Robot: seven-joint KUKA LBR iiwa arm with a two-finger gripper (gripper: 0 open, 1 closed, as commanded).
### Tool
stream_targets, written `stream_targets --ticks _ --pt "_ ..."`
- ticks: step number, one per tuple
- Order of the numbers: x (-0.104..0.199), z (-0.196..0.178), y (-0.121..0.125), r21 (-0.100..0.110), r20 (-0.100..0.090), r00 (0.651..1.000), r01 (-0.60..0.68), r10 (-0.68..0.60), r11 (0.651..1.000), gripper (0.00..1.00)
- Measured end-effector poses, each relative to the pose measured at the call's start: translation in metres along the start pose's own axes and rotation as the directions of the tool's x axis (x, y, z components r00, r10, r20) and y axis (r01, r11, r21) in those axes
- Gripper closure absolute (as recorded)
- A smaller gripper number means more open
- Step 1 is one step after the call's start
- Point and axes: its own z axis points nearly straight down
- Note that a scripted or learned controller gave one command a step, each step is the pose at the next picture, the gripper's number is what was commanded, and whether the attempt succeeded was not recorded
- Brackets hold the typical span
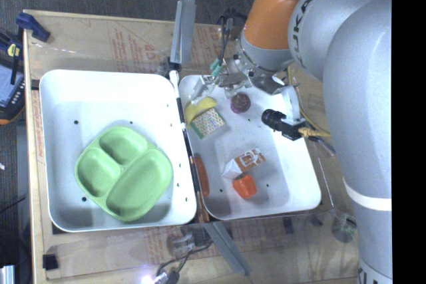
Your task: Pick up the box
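In the right bin [303, 193], a small flat box [209, 122] with a green-and-white grid pattern lies near the back left corner, touching a yellow banana-like thing [198, 107]. A second small box [248, 160], brown and white like a carton, lies tilted in the middle of the bin. My gripper [222, 80] hangs over the back left part of this bin, just beyond the patterned box and apart from it. I see nothing held in it.
A purple round thing [240, 102] lies just right of the gripper. An orange item [244, 186] sits in front of the carton, and a red-orange stick [200, 176] lies along the bin's left wall. The left bin [60, 96] holds a green divided plate [124, 173].
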Motion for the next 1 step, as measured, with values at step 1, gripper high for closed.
stream_targets --ticks 1 --pt "-0.0450 0.0677 -0.0263 0.003 0.000 1.000 -0.020 0.020 1.000 0.00"
